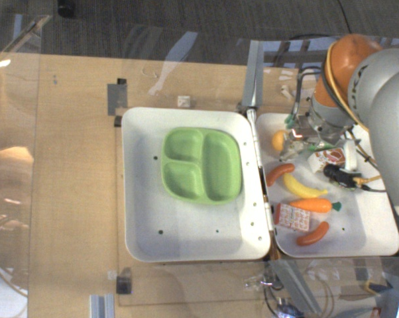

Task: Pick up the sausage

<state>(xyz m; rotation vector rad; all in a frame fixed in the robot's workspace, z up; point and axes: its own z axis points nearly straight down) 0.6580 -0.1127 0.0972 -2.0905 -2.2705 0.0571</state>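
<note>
The sausage (pixel 312 234) is lying at the near edge of the right bin (pixel 385 244), slanting, just right of a red and white packet (pixel 291 216). A second sausage (pixel 280 173) is lying farther back by that bin's left wall. Between them a toy carrot (pixel 313 205) is sitting just beyond the near sausage, and a banana (pixel 302 187) is lying just beyond the carrot. In the left bin (pixel 146 237) a green divided plate (pixel 202 165) is resting, well apart from the food. Farther back, the claw (pixel 300 138) is hanging over the far part of the right bin beside a small yellow fruit (pixel 279 140); I cannot tell whether it is released or clenched, and nothing is showing in its grasp. The bench (pixel 67 177) is stretching away to the left.
</note>
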